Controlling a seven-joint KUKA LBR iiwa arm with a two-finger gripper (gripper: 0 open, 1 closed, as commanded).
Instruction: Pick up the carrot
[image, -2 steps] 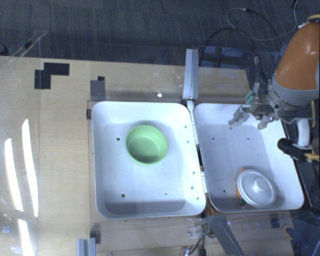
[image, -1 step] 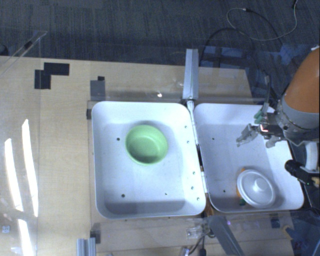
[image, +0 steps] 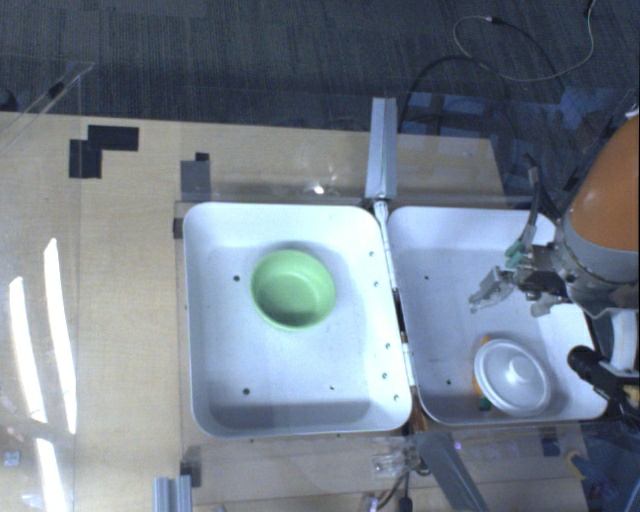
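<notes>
A small orange bit with a touch of green, which looks like the carrot (image: 484, 403), peeks out at the lower left rim of a white bowl (image: 512, 376) in the right bin (image: 440, 250). Most of it is hidden by the bowl. My gripper (image: 517, 298) hangs over the middle of the right bin, above and slightly right of the carrot. It is open, with nothing between its fingers. The grey arm with its orange band (image: 610, 190) comes in from the right.
A green bowl (image: 293, 288) sits in the left bin (image: 220, 400). The white bowl stands near the right bin's front wall. A metal divider post (image: 381, 150) rises between the bins at the back. Bare floor lies left of my gripper in the right bin.
</notes>
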